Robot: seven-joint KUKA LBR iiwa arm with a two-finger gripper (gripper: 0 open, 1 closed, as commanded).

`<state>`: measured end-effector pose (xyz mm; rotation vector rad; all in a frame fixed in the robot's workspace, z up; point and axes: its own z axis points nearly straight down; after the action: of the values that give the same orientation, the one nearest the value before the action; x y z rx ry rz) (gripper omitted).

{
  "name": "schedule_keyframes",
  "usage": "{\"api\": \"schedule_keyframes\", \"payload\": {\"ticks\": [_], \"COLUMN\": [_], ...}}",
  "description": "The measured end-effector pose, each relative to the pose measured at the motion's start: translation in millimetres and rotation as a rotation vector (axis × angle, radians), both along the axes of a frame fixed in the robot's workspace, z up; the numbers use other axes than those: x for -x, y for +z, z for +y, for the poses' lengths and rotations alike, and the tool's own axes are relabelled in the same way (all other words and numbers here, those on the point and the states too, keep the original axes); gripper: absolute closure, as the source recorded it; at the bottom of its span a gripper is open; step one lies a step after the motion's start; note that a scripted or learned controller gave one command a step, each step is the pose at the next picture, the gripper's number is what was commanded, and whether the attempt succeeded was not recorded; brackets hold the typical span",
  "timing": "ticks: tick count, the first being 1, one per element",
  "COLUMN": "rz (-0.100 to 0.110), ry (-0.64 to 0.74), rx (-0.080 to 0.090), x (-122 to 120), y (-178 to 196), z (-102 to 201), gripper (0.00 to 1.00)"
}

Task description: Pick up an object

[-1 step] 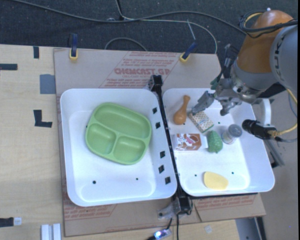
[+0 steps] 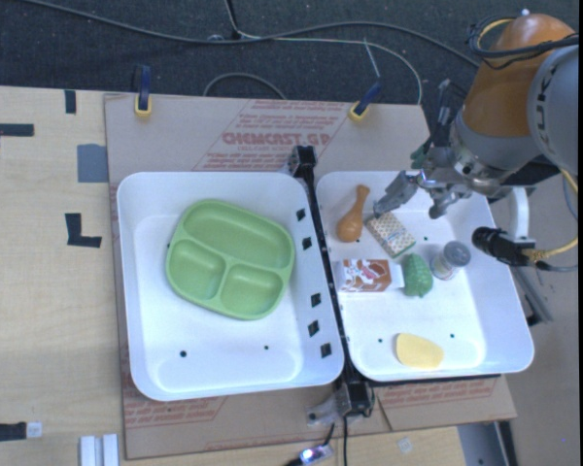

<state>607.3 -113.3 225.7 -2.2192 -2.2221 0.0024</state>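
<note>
Hovering over the right bin [image 2: 486, 330], upper part, the gripper [image 2: 420, 194] has its fingers spread wide with nothing between them. One finger [image 2: 394, 194] points down-left toward the cracker [image 2: 390, 232], apparently just above it; contact unclear. Drumstick [image 2: 353, 216] lies just left of the cracker. Below: packet [image 2: 366, 275], green toy [image 2: 418, 275], and a grey lid [image 2: 454, 257] beside it. Yellow piece [image 2: 419, 350] near the front wall. Left bin [image 2: 146, 289] holds a green tray [image 2: 231, 258].
</note>
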Motion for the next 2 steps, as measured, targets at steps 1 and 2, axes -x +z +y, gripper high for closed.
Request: {"api": "schedule_keyframes", "payload": {"ticks": [1,2], "rz": [0.003,0.004], "ry": [-0.001,0.0], "rx": [0.001,0.0], "x": [-6,-3], "y": [-47,-91], "z": [-5,-3], "gripper": [0.0,0.0]}}
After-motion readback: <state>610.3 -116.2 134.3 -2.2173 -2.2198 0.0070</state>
